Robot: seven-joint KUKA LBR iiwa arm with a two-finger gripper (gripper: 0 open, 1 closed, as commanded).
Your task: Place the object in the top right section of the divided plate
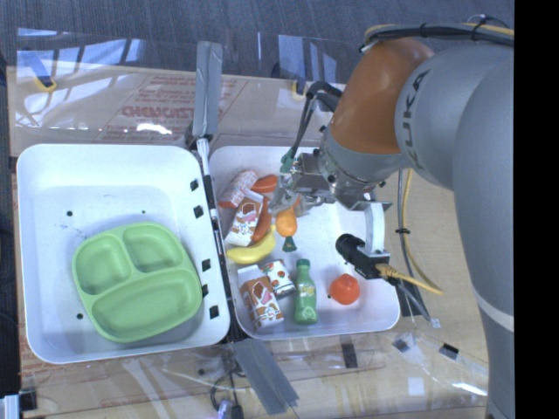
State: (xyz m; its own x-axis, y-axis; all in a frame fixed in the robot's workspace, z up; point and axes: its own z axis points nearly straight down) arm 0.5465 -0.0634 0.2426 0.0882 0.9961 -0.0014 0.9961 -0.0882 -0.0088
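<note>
On the surface, the green plate was seen in the left bin. The jaws were lowered in the right bin above an orange object; their state could not be told.

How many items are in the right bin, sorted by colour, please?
Orange: 2, a carrot-like piece and a round fruit
Yellow: 1, banana
Green: 1, bottle
Red-and-white packages: 4, roughly; they overlap
Total: about 8
</note>
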